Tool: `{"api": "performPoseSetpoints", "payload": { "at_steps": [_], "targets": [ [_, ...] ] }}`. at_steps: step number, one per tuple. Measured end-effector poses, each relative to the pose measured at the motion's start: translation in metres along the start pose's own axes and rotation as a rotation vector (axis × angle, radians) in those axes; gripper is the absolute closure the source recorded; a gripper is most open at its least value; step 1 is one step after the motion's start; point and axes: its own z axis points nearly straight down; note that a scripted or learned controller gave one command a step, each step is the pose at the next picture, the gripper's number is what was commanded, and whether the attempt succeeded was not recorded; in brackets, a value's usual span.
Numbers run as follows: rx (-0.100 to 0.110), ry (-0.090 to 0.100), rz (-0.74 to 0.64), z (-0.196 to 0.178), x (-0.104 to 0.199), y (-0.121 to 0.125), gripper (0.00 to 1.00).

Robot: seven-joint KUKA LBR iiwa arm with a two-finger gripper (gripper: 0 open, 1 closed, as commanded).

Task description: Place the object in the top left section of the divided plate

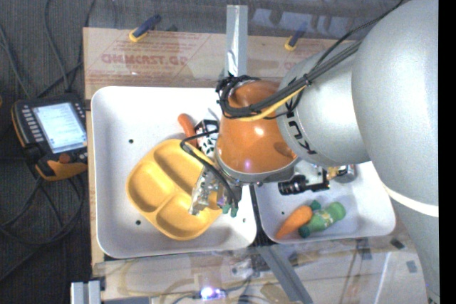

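My fingers [211, 200], whose state I cannot tell, hang over the near right rim of the yellow divided plate [160, 185], whose top left section lies to their far left; an orange object [187, 126] lies just beyond the plate.

The yellow divided plate [167, 189] lies in the left bin [114, 153]. The bin floor to the plate's left and above it is bare, so there is room there. The gripper [210, 197] hangs over the plate's right edge and blocks that side. The big grey arm [356, 103] covers the wall between the bins and much of the right bin [370, 224]. A small orange thing [187, 126] pokes out just above the plate. A toy carrot [293, 221] and a green toy [324, 217] lie touching in the right bin.
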Motion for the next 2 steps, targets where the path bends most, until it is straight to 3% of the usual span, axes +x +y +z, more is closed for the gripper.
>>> {"api": "performPoseSetpoints", "payload": {
  "at_steps": [1, 2],
  "targets": [
    [0.012, 0.019, -0.108, -0.086, -0.01, -0.049, 1.0],
    [0.015, 0.018, 0.191, -0.091, -0.003, -0.026, 1.0]
  ]
}}
